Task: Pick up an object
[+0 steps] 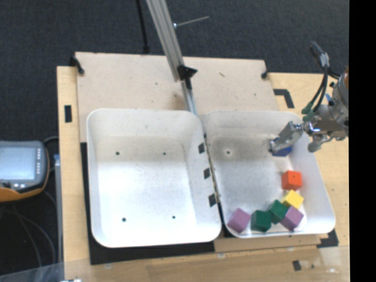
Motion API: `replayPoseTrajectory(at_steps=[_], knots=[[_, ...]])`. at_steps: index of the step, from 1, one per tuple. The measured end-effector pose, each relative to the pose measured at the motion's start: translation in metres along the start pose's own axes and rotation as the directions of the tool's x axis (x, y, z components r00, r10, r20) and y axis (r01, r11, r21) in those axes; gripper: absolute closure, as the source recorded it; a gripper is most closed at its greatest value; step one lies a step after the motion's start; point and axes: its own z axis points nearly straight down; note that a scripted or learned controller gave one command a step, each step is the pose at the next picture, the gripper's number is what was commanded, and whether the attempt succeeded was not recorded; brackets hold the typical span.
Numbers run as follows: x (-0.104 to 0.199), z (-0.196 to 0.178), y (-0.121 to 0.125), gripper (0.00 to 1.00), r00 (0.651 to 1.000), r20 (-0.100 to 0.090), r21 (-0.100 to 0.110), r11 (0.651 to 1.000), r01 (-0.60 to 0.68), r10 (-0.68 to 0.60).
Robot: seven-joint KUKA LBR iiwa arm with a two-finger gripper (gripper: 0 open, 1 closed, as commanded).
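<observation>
Blue block (282,151) pinched between the fingers of the gripper (281,144), lifted over the right bin (247,175).
Reaching in from the right, fingers closed on the block near the bin's upper right part. Lower down by the near right corner, clustered close together: orange block (291,180), yellow block (294,199), two green blocks (261,220) and two purple blocks (239,220). Alongside, touching, the left bin (147,175).

— How's the light?
— Even and soft from overhead; the white bins (147,175) are bright, nearly washed out, with faint grey smudges.
— Sharpness?
— Soft overall, slightly grainy; the dark floor (47,22) loses detail.
</observation>
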Motion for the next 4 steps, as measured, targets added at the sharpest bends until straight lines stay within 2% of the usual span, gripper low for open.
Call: replayPoseTrajectory(at_steps=[1,2,3,4], knots=[[0.011,-0.16,0.001,0.0,1.0,0.0,-0.001,1.0,-0.002,0.002],[0.033,-0.155,0.012,0.0,1.0,0.0,0.007,1.0,-0.001,0.001],[0.031,-0.167,0.012,1.0,1.0,0.002,0.002,1.0,0.005,-0.005],[0.095,-0.155,0.019,1.0,1.0,-0.002,0.009,1.0,0.003,-0.003]])
